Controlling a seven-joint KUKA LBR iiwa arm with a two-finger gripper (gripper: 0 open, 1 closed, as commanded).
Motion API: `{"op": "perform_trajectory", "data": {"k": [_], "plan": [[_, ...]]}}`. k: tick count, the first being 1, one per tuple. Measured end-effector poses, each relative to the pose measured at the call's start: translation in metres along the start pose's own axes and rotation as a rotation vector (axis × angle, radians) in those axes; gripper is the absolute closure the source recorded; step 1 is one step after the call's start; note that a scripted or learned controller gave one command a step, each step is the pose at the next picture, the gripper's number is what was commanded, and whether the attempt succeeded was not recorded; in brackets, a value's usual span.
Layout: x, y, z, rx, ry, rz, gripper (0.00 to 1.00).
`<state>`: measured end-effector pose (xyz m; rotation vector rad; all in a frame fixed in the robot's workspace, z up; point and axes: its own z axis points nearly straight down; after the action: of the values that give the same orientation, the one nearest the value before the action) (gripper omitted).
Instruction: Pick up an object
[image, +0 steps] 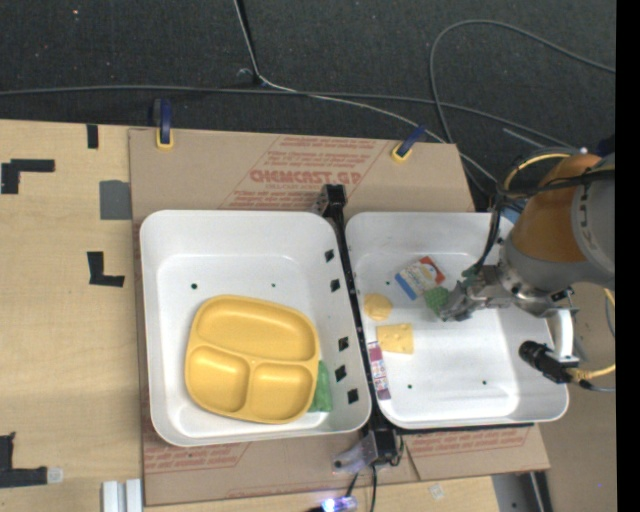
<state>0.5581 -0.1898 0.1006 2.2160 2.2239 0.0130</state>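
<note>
Two white bins sit side by side on a sheet of brown cardboard (290, 165). The left bin (165, 250) has one yellow tray (250, 355) in it. The tray has three parts: one big part at the top and two small parts below. One green thing (322, 388) lies just beside the tray's right edge, against the bin wall.

The right bin (500, 390) has five small things. One is a flat packet (418, 276), white with red and blue on it. Its long side runs at a slant, from lower left up to upper right. One is a small green thing (437, 298), touching the packet's lower right corner. One is a round yellow piece (377, 306). One is a yellow wedge (396, 339) that looks like cheese with holes, just below the round piece. One is a thin strip (378, 368) with pink on it, lying along the left wall, pointing up and down.

There is one arm (555, 235), grey with an orange band. It comes in from the right. Its gripper (456, 304) is low in the right bin, right next to the green thing and the packet. I cannot tell if it is open or closed, or if it has anything.
</note>
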Motion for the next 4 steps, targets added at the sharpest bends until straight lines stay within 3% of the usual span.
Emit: {"op": "perform_trajectory", "data": {"k": [2, 3, 4], "plan": [[-0.005, 0.012, -0.116, 0.001, -0.007, 0.002, 1.0], [-0.005, 0.013, -0.136, 0.006, -0.005, 0.002, 1.0], [0.051, 0.017, -0.125, 0.009, -0.003, -0.002, 1.0]]}}
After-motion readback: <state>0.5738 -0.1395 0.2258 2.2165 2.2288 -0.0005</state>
